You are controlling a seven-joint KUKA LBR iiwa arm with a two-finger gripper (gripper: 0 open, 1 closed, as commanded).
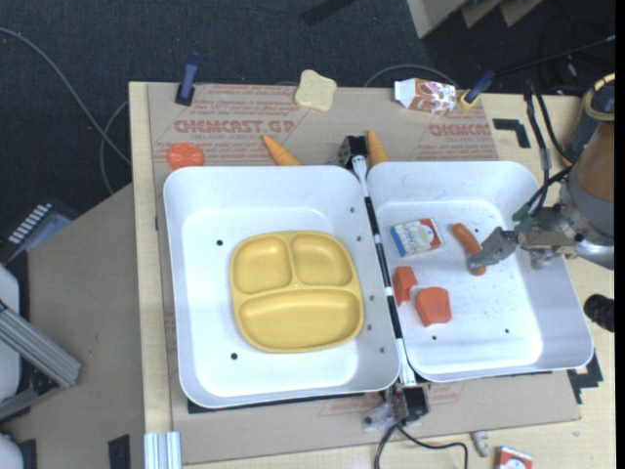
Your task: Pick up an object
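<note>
Where the worktop (293, 428) edge runs nearest the camera, a small red-and-white packet (512, 455) lies at the bottom right, and a black clip (408, 402) sits at the near junction of the two white bins.

Left bin (195, 262): holds a yellow divided plate (295, 291), three compartments, lying flat near the bin's centre.

Right bin (508, 340): nearest item is an orange-red block (433, 306), with a narrower orange piece (403, 283) just beside it, close to the divider wall. Further back, a small blue-and-white carton (415, 236) lies flat. To its right lies an orange sausage-shaped object (466, 244), tilted, its lower end dark red.

Gripper (491, 249) reaches in from the right, low over the right bin, arm (591, 174) grey with an orange band above the wrist. The tip sits right against the lower end of the orange sausage-shaped object. Fingers: cannot tell whether apart or together; they read as one dark grey mass at this angle. Cannot tell whether the object is between them or only beside them.

Far side, behind the bins, on cardboard (234, 120) with red lettering: an orange disc (184, 154) at left, a toy carrot (280, 150), a second orange piece (376, 148) by the rear clip. Further back: a blue clamp (187, 78), a tan bread-slice toy (314, 89), a small milk carton (426, 94).
</note>
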